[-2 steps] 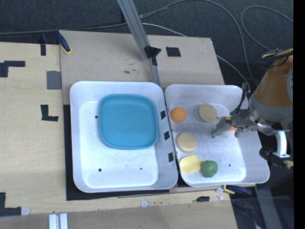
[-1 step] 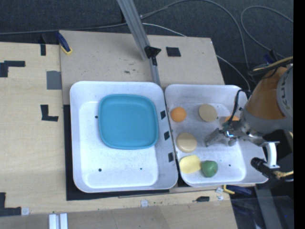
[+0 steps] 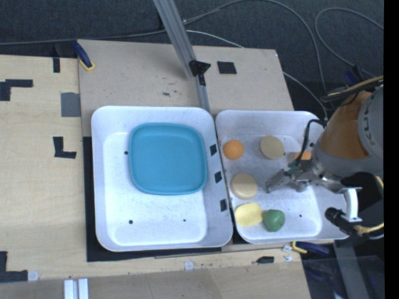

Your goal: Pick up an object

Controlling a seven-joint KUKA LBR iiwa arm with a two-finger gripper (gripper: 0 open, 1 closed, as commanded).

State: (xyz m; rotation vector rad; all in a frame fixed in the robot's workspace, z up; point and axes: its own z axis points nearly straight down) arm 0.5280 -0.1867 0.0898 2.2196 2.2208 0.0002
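Dark carpet with loose cables is being seen around a pale wooden bench (image 3: 37,167), on which two shallow white bins are being carried side by side. The left bin (image 3: 112,229) is being occupied by a turquoise square plate (image 3: 167,158), lying flat near its upper middle. The right bin (image 3: 299,226) is being shared by five small objects: an orange ball (image 3: 233,149) near its upper left, a tan round piece (image 3: 272,147) just to the right of that ball, a beige round piece (image 3: 244,185) below the ball, a yellow lump (image 3: 248,214) at the lower left, and a green object (image 3: 273,220) just beside the yellow lump, perhaps touching it. The arm (image 3: 349,136), grey with an orange band, is being reached in from the right over the right bin. The tool (image 3: 273,184) is being held low over the bin floor, right of the beige round piece and below the tan one, pointing to the left. Its fingers are dark and are blending together, so whether they are apart or together cannot be told, and no object is being seen between them. A grey metal pole (image 3: 177,30) is being seen slanting across the top of the bench.
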